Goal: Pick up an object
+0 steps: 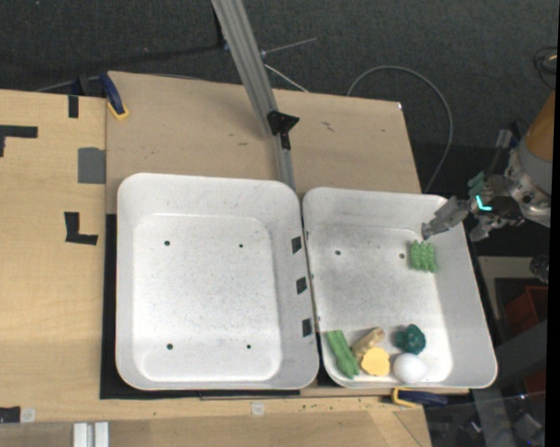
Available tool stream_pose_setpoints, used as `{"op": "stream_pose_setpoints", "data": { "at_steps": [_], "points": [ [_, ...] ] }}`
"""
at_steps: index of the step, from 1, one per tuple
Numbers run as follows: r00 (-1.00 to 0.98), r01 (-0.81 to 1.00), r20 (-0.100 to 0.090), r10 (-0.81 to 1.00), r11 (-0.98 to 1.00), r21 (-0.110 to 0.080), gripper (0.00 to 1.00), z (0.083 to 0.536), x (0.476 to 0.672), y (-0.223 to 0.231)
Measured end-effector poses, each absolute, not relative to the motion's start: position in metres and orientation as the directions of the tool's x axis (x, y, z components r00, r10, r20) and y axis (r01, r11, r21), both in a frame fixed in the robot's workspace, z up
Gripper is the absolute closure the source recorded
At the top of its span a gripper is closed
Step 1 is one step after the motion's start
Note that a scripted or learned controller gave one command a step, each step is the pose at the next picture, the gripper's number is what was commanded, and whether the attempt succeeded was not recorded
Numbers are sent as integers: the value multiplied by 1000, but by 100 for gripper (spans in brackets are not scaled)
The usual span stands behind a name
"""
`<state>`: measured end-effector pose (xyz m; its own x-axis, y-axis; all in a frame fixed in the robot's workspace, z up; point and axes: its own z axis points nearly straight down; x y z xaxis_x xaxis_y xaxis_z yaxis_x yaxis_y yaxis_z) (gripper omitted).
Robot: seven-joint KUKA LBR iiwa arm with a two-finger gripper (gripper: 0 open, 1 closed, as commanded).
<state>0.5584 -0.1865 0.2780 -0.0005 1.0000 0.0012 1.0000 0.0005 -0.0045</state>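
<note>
Grey two-finger gripper (456, 220) hung over right white bin's (352, 266) far edge, finger state not discernible. Bumpy green block (423, 257) lay just below, likely target; other small objects clustered at near corner.

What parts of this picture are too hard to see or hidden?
- Gripper, camera view: too small and dark to tell how its fingers stand.
- Arm: cut off by the picture's right edge.
- Tan object in the right bin: too small and blurred to name.
- Yellow piece: partly tucked against the white ball and green stick, so its shape is unclear.
</note>
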Motion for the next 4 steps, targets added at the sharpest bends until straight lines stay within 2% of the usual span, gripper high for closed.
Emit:
{"op": "stream_pose_setpoints", "data": {
  "at_steps": [1, 2, 4],
  "points": [
    [-2, 1000, 0, 1000, 2, -1, 0, 280, 559, -186],
    [-1, 1000, 0, 1000, 1, -6, 0, 233, 551, -183],
    [-1, 1000, 2, 1000, 1, -9, 0, 105, 541, -175]
  ]
}}
